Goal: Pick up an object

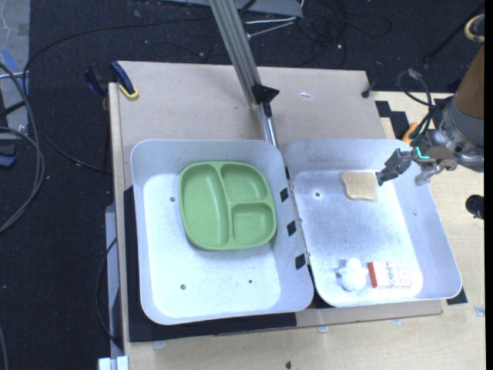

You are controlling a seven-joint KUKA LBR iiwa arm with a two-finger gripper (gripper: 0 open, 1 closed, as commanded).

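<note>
tan bread-like slice (360, 185) lies flat in the right bin (431, 241), upper middle of its floor, nearer the far wall than the near one. gripper (407, 168) sits just to the slice's right, over the bin's upper right part; one dark finger (389, 169) slants down-left with its tip just beside the slice's right edge, contact can't be told. second finger (424, 176) is lighter and set apart to the right, so the fingers are spread, nothing between them. a small teal light shows on the gripper body. the grey arm (470, 114) comes in from the right edge, with a bit of orange near it.

same bin, near wall: a white crumpled lump (353, 275) and just beside it on the right a small white packet with red print (389, 274), both well apart from the slice.

left bin (154, 230) holds a green three-compartment tray (228, 205), upright and flat, in its upper middle. the two bins overlap along the middle edge, dark clips there. both sit on a tan bench (192, 102). a grey metal pole (237, 37) slants down from the top to the bins' junction. a blue and yellow clamp (125, 82) is at the bench's far left corner. dark floor with cables all round.
</note>
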